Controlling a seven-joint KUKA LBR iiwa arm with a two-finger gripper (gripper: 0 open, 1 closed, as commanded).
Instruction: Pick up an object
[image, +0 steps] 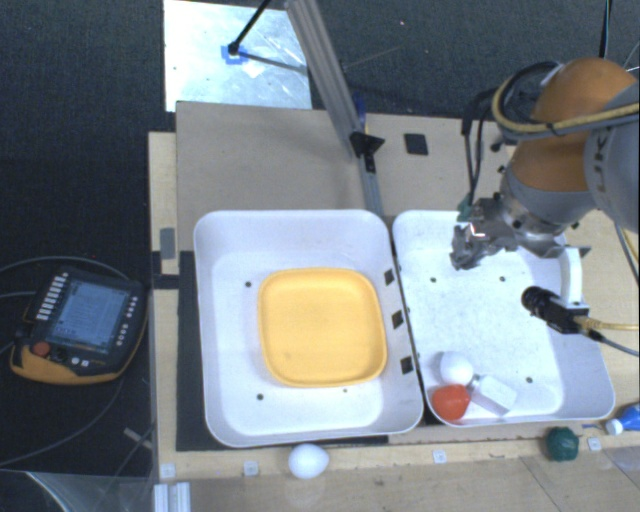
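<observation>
Tan bench (270, 160) on dark floor; two bins (300, 235); gripper (468, 248) over right bin, jaws unclear, perhaps nothing held.

No text, number or brand can be read anywhere. The handheld control pendant (75, 328) at the left has a lit screen and small buttons, but its characters are too blurred to make out. The bins and the bench carry no legible marking.
</observation>
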